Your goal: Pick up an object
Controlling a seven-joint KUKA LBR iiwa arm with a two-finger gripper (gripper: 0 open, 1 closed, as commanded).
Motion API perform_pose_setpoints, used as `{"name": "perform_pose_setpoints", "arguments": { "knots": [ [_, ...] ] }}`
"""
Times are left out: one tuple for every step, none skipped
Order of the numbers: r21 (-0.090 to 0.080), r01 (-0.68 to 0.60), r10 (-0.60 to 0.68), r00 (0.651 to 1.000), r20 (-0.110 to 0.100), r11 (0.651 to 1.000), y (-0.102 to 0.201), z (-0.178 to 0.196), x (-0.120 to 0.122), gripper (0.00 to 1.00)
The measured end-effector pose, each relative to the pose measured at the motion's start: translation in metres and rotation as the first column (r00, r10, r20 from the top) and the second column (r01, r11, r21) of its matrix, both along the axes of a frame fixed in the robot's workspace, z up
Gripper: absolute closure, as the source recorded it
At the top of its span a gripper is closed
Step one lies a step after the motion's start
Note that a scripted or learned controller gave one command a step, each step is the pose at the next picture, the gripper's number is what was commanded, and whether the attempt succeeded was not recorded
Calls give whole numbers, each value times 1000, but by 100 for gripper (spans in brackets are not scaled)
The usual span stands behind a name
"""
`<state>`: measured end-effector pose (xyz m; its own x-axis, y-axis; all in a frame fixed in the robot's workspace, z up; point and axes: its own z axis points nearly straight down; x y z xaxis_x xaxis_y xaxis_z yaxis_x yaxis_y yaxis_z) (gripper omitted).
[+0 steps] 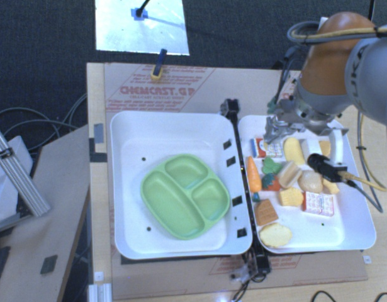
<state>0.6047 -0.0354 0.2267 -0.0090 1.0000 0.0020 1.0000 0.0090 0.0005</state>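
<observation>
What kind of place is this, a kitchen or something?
Probably a robot test lab, not a kitchen: a grey arm reaches over two white bins, the food looks like toys, and cables trail around the bench.

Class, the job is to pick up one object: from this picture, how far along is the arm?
Done: the arm has reached over the right bin, with the gripper low at its back-left, near the toy food. In hand: nothing shows between the fingers; whether they are open or shut cannot be told. Left: grasp a piece and lift it. The green tray sits in the left bin.
</observation>
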Motion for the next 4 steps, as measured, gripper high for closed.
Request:
{"name": "perform_pose_setpoints", "arguments": {
  "knots": [
    [1,-1,1,1000,-1,1000,57,0,-15,100],
    [-1,2,-2,1000,-3,1000,83,-12,-44,100],
    [-1,3,-3,1000,2,1000,85,6,-33,100],
    [-2,7,-7,1000,-1,1000,83,-6,-32,100]
  ]
}}
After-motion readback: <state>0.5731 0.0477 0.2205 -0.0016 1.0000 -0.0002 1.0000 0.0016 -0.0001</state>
